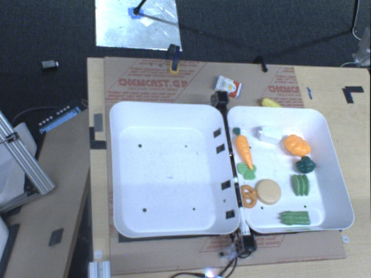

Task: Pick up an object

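The right bin (330, 138) holds several toy foods. A carrot (243, 148) lies near its left wall, with a small green piece (247, 170) just below it. An orange fruit (296, 145) sits at the upper right, beside a clear white piece (268, 135). Below the orange fruit are a dark green broccoli (305, 165) and a green pepper-like piece (299, 185). A round tan bun (268, 191) and a pretzel (249, 196) lie lower left, and a green bean pod (294, 217) rests near the front wall.
The left bin (122, 120) stands beside the right one, joined by black clips (223, 149). A yellow item (270, 103) and a small white-orange packet (227, 86) lie on the bench behind the bins. A metal frame (23, 161) stands at the far left.
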Available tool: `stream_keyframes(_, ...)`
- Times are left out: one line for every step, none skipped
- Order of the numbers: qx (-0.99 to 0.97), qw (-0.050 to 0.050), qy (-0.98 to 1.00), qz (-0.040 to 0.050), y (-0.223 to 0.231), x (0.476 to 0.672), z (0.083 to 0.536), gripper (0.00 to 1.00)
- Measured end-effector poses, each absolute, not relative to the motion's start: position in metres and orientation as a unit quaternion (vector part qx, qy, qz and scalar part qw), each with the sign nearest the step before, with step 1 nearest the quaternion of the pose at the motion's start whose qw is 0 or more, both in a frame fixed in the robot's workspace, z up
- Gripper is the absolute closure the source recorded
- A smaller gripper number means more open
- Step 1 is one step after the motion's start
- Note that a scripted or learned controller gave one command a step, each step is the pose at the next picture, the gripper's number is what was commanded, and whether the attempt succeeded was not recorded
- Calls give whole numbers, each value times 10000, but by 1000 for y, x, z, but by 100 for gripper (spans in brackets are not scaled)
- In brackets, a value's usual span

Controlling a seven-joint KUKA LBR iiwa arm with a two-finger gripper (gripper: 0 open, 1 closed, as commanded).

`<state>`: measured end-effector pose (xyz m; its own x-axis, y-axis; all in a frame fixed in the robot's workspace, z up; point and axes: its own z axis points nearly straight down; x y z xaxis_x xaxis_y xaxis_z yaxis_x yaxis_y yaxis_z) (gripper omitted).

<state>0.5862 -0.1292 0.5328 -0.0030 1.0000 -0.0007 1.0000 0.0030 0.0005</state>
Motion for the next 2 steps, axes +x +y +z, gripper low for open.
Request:
stream_keyframes(7053,6,7089,3,-139,670,533,100)
stream_keyframes(7050,15,7092,16,-115,612,537,100)
